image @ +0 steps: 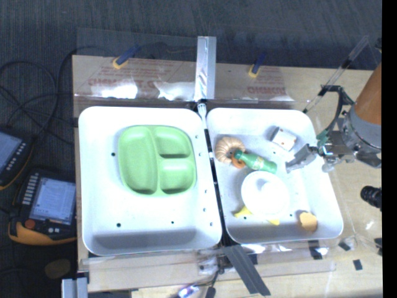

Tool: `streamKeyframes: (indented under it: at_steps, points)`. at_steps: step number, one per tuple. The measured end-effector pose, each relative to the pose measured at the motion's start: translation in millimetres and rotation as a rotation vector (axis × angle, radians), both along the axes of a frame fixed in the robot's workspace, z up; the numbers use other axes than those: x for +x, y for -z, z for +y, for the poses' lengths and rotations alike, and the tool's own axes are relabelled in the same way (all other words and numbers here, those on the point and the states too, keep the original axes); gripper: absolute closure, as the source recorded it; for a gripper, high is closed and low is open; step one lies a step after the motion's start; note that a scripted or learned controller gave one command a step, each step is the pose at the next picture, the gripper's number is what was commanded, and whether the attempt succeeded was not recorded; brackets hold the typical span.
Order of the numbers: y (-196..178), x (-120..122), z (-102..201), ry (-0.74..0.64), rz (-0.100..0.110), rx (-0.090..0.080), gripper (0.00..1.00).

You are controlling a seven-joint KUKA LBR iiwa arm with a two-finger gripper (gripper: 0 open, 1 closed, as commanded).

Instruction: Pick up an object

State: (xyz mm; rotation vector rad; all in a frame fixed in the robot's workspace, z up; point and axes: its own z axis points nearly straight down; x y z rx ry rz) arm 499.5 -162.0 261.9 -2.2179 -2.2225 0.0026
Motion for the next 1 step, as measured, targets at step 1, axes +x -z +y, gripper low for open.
streamKeyframes:
  at_steps: [1]
  points:
    - [105.8, 75.2, 29.0, 0.06, 0.001, 0.0, 0.0]
